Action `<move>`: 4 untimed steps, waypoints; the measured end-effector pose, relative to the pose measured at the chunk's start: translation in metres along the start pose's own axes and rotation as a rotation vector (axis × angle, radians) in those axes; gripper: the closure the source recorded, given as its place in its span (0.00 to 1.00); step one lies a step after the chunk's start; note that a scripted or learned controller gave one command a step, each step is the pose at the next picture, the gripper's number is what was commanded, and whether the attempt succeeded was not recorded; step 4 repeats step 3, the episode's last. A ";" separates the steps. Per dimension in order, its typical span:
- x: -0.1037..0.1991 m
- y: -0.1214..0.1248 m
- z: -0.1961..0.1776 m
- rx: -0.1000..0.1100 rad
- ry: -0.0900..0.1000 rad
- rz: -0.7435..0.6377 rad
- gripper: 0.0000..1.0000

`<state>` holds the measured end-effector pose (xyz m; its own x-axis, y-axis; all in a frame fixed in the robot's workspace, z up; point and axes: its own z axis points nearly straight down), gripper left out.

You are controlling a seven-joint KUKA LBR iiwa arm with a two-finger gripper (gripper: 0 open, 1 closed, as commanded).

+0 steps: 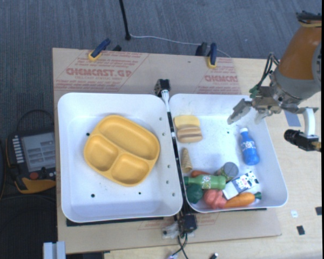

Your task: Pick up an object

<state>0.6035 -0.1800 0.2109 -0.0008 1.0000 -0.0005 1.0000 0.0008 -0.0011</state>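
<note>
The brown board on the counter [151, 63] reads "CHEMCAST GP" in red at eleven and one o'clock. The arm [299, 58] leans in from three o'clock, its tool [250, 111] spread open with nothing in it, over the right bin [216, 104]. A blue bottle [249, 147] lies just below the tool; its label is unreadable.
</note>
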 end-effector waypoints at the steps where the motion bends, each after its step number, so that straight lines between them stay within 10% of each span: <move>1: -0.036 -0.017 0.113 -0.005 0.005 -0.004 0.00; 2: -0.037 -0.018 0.104 -0.003 0.001 -0.003 1.00; 3: 0.026 -0.018 0.005 -0.002 0.000 -0.001 1.00; 4: 0.026 -0.018 0.005 -0.002 0.000 -0.001 1.00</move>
